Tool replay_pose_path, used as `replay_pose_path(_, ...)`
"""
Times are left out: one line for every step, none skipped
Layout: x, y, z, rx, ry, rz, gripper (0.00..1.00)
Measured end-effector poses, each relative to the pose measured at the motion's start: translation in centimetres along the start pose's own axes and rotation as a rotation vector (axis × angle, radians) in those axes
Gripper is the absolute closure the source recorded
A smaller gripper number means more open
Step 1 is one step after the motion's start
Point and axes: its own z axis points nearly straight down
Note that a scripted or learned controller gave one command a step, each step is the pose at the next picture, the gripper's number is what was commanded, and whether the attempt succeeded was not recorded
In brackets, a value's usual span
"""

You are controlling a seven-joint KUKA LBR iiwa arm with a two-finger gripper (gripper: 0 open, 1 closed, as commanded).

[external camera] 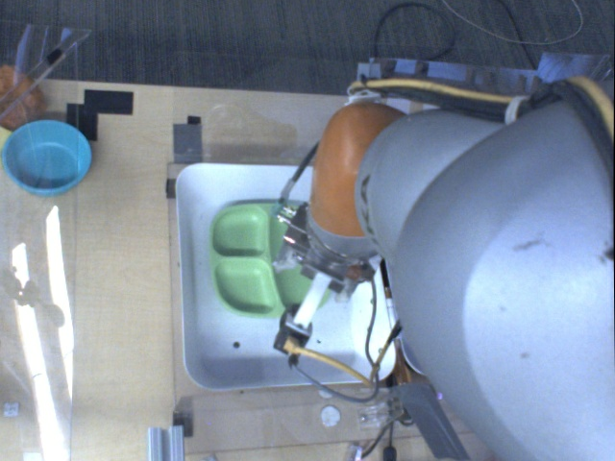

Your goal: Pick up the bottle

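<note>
My gripper (pixel 293 254) hangs low over the white bin (pixel 197 286), at the right edge of a green two-compartment tray (pixel 245 257). The orange wrist band and the big grey arm sit right above it. The arm covers the bin's right half and hides whatever lies under it. Both tray compartments that I can see hold nothing.
A blue bowl (pixel 46 157) stands on the wooden bench at the far left. A black L-shaped patch (pixel 101 106) lies behind it. A clear plastic sheet (pixel 34 267) runs along the left side. The bin floor in front of the tray is bare white.
</note>
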Motion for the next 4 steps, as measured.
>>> replay_pose_path(4.9, -4.7, 5.9, 0.002, -0.002, -0.027, 0.0)
replay_pose_path(4.5, -4.6, 5.2, 0.007, -0.012, -0.026, 1.0)
replay_pose_path(5.0, -1.7, 8.7, 0.009, 0.003, 0.389, 1.0)
replay_pose_path(5.1, -4.8, 8.4, -0.007, 0.029, 0.849, 1.0)
